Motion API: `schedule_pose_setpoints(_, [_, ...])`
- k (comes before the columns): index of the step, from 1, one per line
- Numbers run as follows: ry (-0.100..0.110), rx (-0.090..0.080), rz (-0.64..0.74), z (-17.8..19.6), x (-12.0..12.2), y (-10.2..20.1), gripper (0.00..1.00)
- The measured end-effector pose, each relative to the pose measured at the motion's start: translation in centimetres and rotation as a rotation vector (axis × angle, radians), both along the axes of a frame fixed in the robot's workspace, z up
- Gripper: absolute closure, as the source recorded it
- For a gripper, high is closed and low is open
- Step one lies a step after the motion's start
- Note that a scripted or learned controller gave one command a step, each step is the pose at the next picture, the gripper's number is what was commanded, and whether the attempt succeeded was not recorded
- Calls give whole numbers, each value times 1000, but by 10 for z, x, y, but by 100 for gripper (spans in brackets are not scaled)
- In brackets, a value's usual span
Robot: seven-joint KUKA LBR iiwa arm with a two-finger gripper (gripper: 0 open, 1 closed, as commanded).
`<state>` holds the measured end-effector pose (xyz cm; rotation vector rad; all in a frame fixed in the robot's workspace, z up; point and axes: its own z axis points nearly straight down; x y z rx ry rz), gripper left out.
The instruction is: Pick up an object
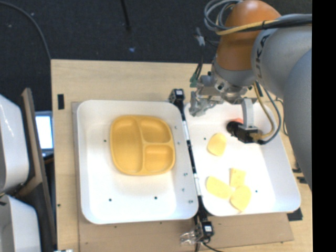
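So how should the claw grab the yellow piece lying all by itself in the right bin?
Probably straight down from above. That yellow piece lies flat on the right bin floor, apart from the cluster of other yellow pieces, so there's room on both sides. I'd pinch it across its narrower width, at the middle, with one finger on each edge.

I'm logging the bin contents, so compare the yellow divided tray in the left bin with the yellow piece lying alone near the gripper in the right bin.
The divided tray is far larger than the lone yellow piece. The tray has three raised-edged compartments; the piece looks flat and plain. The tray is a deeper orange-yellow, the piece paler. The tray lies mid left bin, the piece in the right bin beside the gripper. Both are yellow and rest flat.
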<state>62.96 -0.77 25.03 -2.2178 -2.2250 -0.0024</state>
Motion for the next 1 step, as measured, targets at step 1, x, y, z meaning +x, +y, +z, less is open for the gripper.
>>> schedule_pose_setpoints(1, [0,0,0,7,6,48,100])
